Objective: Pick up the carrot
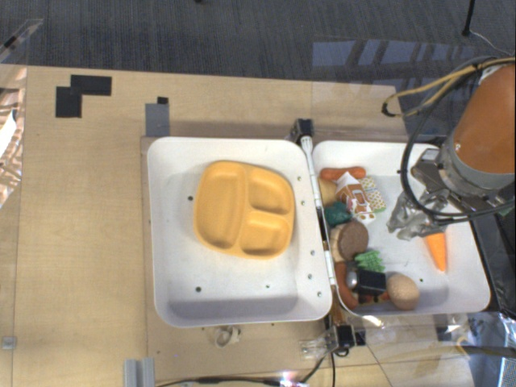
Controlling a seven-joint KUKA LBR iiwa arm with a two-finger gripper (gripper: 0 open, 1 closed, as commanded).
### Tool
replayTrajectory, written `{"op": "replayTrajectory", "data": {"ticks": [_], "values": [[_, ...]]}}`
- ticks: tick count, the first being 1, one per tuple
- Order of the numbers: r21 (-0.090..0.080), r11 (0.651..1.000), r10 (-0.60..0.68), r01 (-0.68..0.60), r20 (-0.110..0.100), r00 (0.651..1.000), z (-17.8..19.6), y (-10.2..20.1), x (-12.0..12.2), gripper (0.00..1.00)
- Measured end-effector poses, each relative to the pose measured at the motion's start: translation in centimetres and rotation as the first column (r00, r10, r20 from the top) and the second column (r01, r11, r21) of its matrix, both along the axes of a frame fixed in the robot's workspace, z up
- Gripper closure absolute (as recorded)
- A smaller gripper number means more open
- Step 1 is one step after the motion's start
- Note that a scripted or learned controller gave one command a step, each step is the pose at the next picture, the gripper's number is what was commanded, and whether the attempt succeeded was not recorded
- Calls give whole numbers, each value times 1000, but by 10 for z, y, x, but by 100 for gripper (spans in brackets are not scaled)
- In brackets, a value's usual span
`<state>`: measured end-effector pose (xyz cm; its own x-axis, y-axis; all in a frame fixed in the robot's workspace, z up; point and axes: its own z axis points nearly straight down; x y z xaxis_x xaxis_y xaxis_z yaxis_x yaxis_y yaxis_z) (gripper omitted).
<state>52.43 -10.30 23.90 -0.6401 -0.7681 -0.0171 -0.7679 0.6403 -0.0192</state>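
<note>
Carrot (436, 251) just beside the gripper (409, 222), toward the right bin's (476, 293) right edge.
It lies lengthwise front-to-back; whether the gripper is spread, I cannot tell.

The gripper (413, 222) hangs just beside the carrot (436, 251), perhaps touching, in the right bin (472, 293).

Tray (242, 208) in left bin (165, 240), carrot (436, 251) in right bin (472, 285) (toys (355, 224) along its left wall), gripper (413, 222) just left of carrot.

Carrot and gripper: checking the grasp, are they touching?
Cannot tell. In the camera view the gripper overlaps the top of the carrot, but the slanted angle shows neither contact nor gap plainly.
</note>
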Motion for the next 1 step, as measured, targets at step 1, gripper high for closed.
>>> {"op": "replayTrajectory", "data": {"ticks": [1], "values": [[-10, 1000, -1, 1, -1, 1000, 121, -95, 2, 100]]}}
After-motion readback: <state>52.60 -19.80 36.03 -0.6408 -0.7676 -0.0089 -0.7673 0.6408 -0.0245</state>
